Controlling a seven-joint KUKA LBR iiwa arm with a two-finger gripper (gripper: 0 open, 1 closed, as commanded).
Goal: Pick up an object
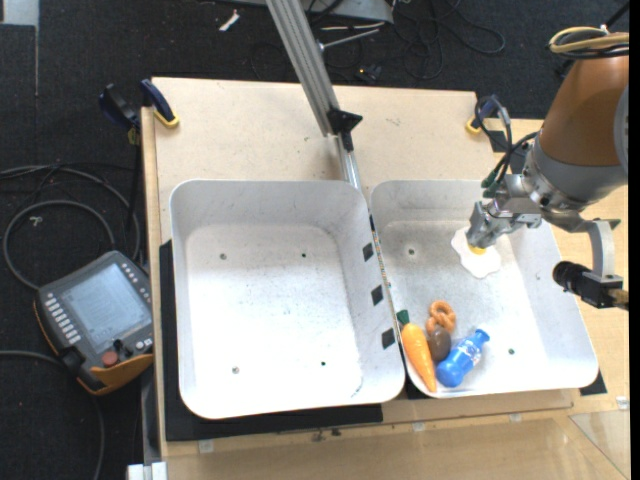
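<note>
The gripper (pixel 483 236) hangs directly over a fried-egg toy (pixel 478 253) in the right bin (pixel 560 348); the egg peeks out at its six o'clock; it lies flat, without a clear long axis; whether the jaws are wide or narrow cannot be told.

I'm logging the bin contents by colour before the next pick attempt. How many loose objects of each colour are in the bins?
Orange: 1, the carrot
Brown: 2, the pretzel and a dark brown piece
Blue: 1, the bottle
White and yellow: 1, the fried egg
Total: 5
</note>
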